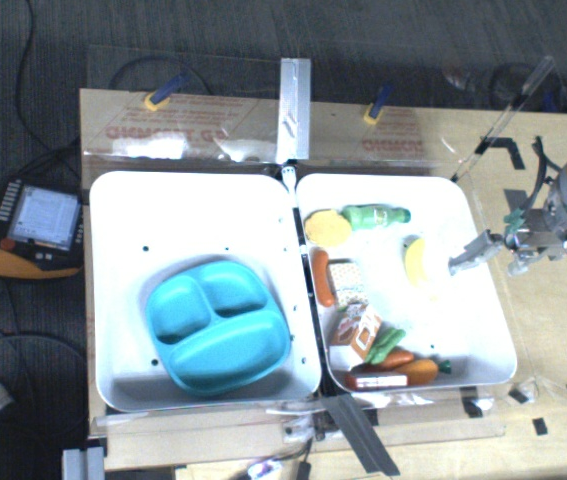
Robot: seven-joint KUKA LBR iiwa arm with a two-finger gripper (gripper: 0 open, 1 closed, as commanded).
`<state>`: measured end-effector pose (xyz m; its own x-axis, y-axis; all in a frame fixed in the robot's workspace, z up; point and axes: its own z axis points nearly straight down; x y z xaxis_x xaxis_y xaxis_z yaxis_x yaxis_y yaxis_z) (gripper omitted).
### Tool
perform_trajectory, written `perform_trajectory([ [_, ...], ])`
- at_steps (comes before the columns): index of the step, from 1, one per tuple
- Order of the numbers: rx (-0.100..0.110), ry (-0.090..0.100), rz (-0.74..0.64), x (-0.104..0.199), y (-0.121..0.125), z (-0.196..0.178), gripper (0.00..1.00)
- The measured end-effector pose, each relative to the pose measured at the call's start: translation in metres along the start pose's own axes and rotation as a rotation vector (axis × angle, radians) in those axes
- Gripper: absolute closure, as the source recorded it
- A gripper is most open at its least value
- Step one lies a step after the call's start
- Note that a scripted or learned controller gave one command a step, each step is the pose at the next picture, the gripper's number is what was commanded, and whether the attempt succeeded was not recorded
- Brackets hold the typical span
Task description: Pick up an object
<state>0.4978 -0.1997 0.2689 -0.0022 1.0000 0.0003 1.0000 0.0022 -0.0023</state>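
1. Clutter sits almost wholly in the right bin [483, 313]. The small pieces crowd its left wall and near corner, which reads as a loose dumped pile, not an arranged one.
2. Contents of that bin: a green bottle [375, 215] lying on its side near the far wall; a yellow round piece [327, 228] just beside it; an orange sausage-shaped piece [322, 276] along the divider; a small printed box [357, 330], tilted; a carrot-like piece [403, 371] with green parts near the front wall.
3. A yellow slice [417, 259] lies apart from the pile, on bare bin floor toward the right side. Judged the easiest candidate for the pick: free space all round it.
4. The left bin [113, 268] carries one blue compartment tray [217, 320], lying flat and slightly askew. It is large and shallow; judged a poor fit for a two-finger grasp.
5. Both bins rest side by side on the table [543, 388], touching at the middle divider.
6. The gripper [468, 260] reaches in from the right, at the right bin's right rim, near the yellow slice but apart from it. A grey blade-like part points left into the bin.
7. Fingers: cannot tell whether open or closed; nothing is seen between them. Height above the bin floor is also unclear.
8. No object is picked up yet.
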Motion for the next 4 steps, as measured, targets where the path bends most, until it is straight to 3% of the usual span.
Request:
perform_trajectory([
  [1, -0.001, 0.0, 0.041, 0.005, 0.063, 0.176, 0.0],
  [2, 0.0, 0.001, 0.041, 0.005, 0.063, 0.167, 1.0],
  [3, 0.0, 0.001, -0.09, 0.0, -0.014, 0.143, 1.0],
  [4, -0.001, -0.002, 0.132, 0.031, -0.013, 0.028, 1.0],
])
